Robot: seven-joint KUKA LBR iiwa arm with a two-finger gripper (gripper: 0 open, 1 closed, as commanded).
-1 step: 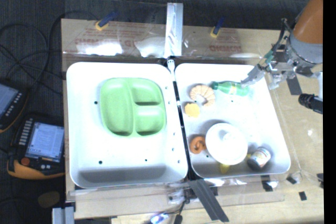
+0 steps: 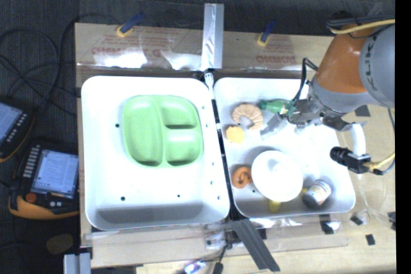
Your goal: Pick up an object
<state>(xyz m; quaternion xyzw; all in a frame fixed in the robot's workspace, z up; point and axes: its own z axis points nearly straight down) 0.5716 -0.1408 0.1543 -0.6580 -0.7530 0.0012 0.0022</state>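
My gripper (image 2: pixel 275 121) reaches in from the right over the back half of the right bin (image 2: pixel 340 157). It hangs just right of a peach shrimp-shaped toy (image 2: pixel 247 113) and right beside a small green object (image 2: pixel 272 104), which lies at its upper edge. Whether it touches either one I cannot tell. A small yellow piece (image 2: pixel 235 134) lies to the lower left of the gripper. Nothing shows as held.
A white upturned bowl (image 2: pixel 277 174) sits in the front middle of the right bin, with a brown doughnut (image 2: pixel 241 176) on its left and a metal can (image 2: pixel 317 193) on its right. A green divided plate (image 2: pixel 164 129) lies in the left bin (image 2: pixel 103 202).
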